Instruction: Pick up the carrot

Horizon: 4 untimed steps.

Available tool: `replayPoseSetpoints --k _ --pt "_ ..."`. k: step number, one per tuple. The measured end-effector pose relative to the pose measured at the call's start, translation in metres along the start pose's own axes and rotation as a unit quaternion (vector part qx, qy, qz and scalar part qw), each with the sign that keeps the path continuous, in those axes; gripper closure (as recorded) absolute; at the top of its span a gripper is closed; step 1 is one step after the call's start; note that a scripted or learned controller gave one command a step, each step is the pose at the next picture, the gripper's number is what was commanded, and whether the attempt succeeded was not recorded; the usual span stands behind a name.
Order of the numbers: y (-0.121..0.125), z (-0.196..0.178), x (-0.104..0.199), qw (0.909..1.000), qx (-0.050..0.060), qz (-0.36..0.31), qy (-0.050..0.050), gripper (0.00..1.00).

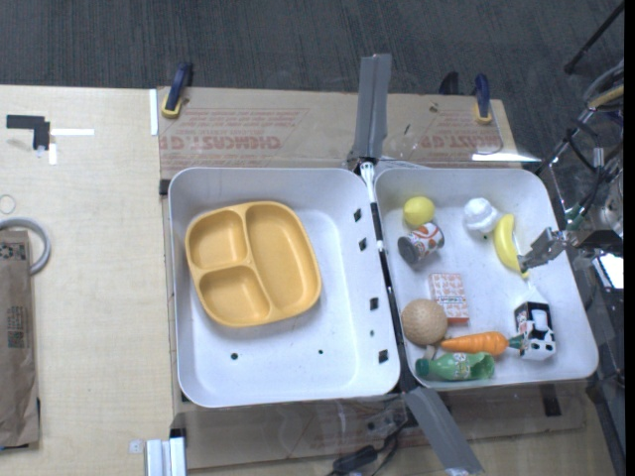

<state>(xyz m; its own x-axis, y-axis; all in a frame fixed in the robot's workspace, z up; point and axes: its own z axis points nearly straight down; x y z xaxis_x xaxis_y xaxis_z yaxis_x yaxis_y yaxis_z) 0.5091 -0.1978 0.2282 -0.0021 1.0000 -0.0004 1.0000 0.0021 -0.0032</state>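
- The carrot (474,343) lies along the near side of the right bin (568,284), touching the brown ball (424,321).
- Our gripper (541,251) sits beside the banana (506,242); we cannot tell its opening.
- We should close across the carrot's middle, away from the ball.

Brown paper bag (15,335): cut off by the frame's left edge.
Gripper (541,251): finger gap too small to be judged.
Can (422,243): label too small to be read.
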Motion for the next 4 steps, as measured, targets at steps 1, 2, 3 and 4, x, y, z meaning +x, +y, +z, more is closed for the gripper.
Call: replayPoseSetpoints --k 1,2,3,4 --pt "-0.031 -0.057 -0.025 0.9940 -0.002 -0.109 -0.001 0.00" --pt "-0.031 0.066 0.050 0.9985 0.000 0.055 0.000 0.00" --pt "-0.031 0.037 0.145 0.9887 -0.001 -0.150 0.000 0.00" --pt "-0.032 0.069 0.080 0.9963 0.000 -0.086 0.000 0.00"
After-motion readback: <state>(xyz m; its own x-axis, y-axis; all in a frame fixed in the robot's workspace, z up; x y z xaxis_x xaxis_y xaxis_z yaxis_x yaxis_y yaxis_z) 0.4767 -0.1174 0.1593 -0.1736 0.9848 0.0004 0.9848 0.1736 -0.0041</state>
